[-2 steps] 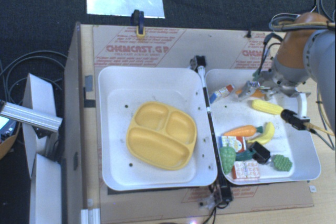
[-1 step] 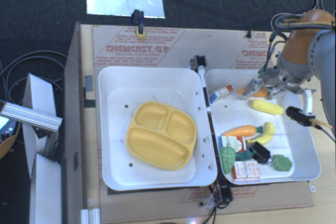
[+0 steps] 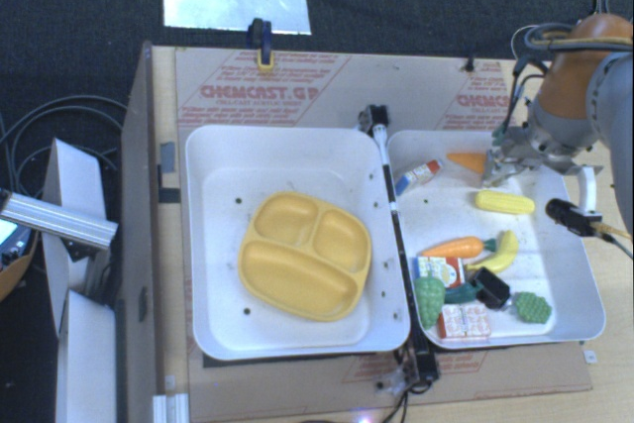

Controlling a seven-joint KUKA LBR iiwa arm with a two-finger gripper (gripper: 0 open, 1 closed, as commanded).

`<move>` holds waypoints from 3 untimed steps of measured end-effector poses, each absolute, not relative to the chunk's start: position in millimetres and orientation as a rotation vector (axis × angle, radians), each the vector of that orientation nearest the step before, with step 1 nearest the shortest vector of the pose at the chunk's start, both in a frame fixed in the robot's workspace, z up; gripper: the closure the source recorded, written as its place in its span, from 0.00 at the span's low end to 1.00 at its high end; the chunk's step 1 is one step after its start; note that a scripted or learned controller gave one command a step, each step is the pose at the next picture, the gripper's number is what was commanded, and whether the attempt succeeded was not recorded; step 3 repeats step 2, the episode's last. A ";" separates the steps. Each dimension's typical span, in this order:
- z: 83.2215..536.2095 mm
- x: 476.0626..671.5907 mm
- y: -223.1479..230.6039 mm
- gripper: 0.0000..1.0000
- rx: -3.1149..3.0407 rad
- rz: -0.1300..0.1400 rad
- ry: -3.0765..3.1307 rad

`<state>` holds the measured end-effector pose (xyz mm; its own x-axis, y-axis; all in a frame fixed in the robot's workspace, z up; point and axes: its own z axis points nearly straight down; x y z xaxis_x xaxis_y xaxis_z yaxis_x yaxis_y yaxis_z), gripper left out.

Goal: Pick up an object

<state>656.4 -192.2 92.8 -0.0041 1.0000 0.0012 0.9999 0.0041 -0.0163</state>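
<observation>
Down at the front edge of the right bin, closest to where I stand, a small red-and-white carton lies beside a bumpy green vegetable, with a black block and a green broccoli-like piece just to its right. Behind those sit a carrot and a yellow banana, touching or nearly so, the carrot resting above a small printed box.

Farther back lies the corn cob, yellow and on its side, roughly mid-bin toward the far wall. Just beyond it is an orange cone-shaped piece, and near the dividing wall a little tube with a red end lies at a slant.

Hanging over that far corner is the gripper, its tips low beside the orange cone piece and just above the corn. From this angle I cannot tell how the claw stands, and nothing is plainly between its tips. The grey arm with its orange band comes in from the right, cables looping over it.

Across the divider, the left bin holds a yellow divided tray, lying flat and a bit skewed. Both bins rest on a brown board printed with red lettering, with a black clamp at its far edge.
</observation>
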 end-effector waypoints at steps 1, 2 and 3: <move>172.9 670.6 -207.0 1.00 -2.225 -0.007 -2.230; 168.7 669.4 -206.3 0.00 -2.221 -0.003 -2.227; 168.7 669.4 -206.3 0.00 -2.221 -0.003 -2.227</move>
